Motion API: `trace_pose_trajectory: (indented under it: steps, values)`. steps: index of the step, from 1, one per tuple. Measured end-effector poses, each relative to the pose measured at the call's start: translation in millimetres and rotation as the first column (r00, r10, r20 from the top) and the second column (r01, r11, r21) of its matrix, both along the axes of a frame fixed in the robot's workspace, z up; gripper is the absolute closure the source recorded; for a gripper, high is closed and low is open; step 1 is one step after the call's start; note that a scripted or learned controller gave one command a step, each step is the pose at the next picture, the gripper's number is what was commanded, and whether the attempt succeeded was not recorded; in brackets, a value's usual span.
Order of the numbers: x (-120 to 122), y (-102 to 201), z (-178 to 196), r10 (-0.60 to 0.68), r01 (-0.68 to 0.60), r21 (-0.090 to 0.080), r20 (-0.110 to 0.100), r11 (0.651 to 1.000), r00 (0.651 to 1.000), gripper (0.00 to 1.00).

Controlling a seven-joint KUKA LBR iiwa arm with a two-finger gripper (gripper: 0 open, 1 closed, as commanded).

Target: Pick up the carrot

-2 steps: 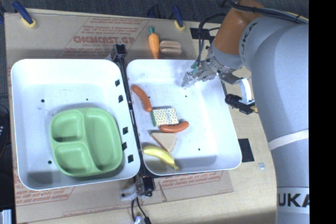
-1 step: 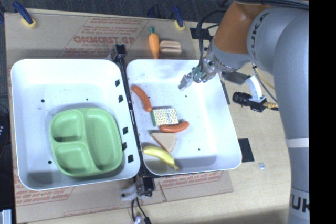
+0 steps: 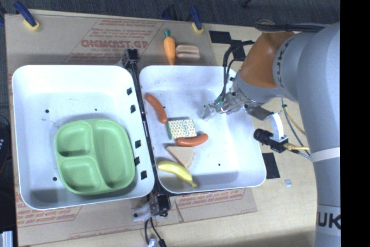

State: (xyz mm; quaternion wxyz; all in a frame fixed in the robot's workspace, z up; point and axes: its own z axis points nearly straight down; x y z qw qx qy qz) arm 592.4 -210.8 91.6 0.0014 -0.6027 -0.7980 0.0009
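Note:
The carrot (image 3: 169, 49), orange with a green top, lies on the cardboard just behind the right bin's (image 3: 243, 173) far rim, next to a small hot dog bun toy (image 3: 187, 52). My gripper (image 3: 213, 109) hangs inside the right bin, right of its middle, well in front of and to the right of the carrot. Its fingers point left and look slightly parted, with nothing between them.
In the right bin lie two sausages (image 3: 155, 107) (image 3: 191, 139), a patterned block (image 3: 181, 126), a sandwich wedge (image 3: 182, 154) and a banana (image 3: 176, 173). The left bin (image 3: 29, 89) holds a green divided plate (image 3: 95, 155). A black clip (image 3: 132, 56) sits between the bins.

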Motion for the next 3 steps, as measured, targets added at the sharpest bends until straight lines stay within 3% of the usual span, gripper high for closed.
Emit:
trace_pose_trajectory:
  steps: [1,2,3]
  values:
    - [-44.1,58.8,58.7,0.185,-0.185,0.002,0.0,0.983,0.983,1.0]
    - [-66.5,135.2,100.1,0.142,-0.142,0.001,-0.001,0.99,0.99,1.0]
    - [-116.7,206.8,99.5,0.007,-0.007,0.0,-0.002,1.0,1.0,1.0]
